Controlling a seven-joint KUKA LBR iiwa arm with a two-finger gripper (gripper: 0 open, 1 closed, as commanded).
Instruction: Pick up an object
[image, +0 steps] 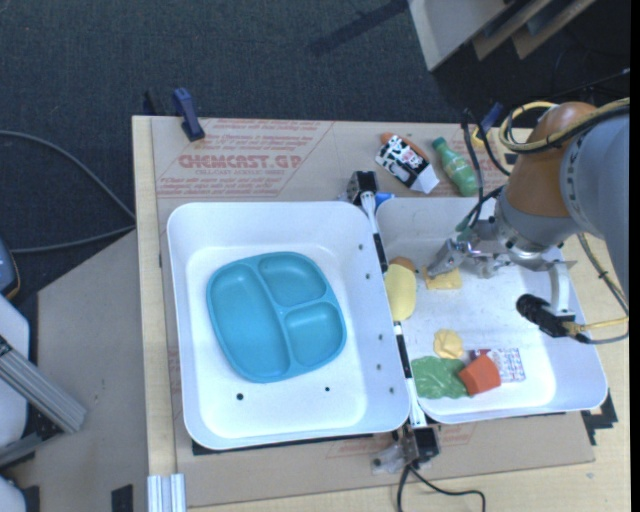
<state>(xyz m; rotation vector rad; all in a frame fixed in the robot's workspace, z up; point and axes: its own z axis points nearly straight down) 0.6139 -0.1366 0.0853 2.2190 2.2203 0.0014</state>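
Reaching into the right bin (560, 395), the gripper (447, 264) hangs over a yellow piece (444, 281); finger spread unclear.

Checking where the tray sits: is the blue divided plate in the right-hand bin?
No, the blue divided plate lies in the left bin, alone there.

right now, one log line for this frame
arm: over right bin | gripper: low beside a yellow piece | blue tray: left bin
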